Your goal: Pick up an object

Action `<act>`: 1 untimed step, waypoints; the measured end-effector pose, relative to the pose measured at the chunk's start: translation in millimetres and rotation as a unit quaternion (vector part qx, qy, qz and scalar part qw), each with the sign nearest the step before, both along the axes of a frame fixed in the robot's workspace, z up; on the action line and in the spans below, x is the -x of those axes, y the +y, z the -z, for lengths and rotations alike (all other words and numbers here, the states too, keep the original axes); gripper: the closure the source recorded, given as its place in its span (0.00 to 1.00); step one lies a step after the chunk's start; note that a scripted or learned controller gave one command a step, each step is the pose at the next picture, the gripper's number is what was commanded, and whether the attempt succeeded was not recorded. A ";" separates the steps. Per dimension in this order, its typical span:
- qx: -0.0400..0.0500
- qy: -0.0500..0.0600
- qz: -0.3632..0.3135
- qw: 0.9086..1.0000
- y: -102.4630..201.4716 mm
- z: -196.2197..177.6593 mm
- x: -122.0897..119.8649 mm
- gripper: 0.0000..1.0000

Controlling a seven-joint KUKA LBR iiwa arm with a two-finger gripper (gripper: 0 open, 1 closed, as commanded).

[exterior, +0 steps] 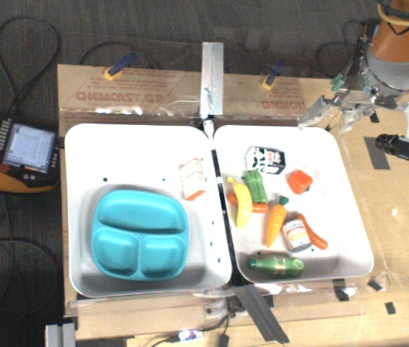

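Objects for the pick lie almost all in the right bin (349,194); I'll place everything against that bin, working left to right. Well to its left, off the bench, I see the teach pendant (22,154) on the dark floor. The left bin (82,150) touches the right bin's left wall; it holds a turquoise divided tray (141,232) and a small orange-and-white carton (192,178), the carton close to the shared wall. Inside the right bin, a banana (241,202) lies along its left side, with a green vegetable (255,185) just beside it and a black-and-white carton (266,160) toward the bin's far edge. A carrot (274,223) sits near the bin's middle, a small jar (297,235) beside it, an orange pepper (300,181) further right, and a green bottle (277,266) lies flat along the near wall.

The gripper (332,113) hovers over the bin's far right corner, outside the rim, its two fingers spread apart with nothing between them. From there the arm (392,45) rises toward the upper right, its orange band above the wrist.
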State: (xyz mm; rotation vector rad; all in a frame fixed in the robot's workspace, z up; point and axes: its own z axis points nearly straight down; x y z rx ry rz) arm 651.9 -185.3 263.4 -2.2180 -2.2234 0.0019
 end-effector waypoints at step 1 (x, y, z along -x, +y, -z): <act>0.000 0.000 -0.113 0.994 49.2 103.7 41.1 0.00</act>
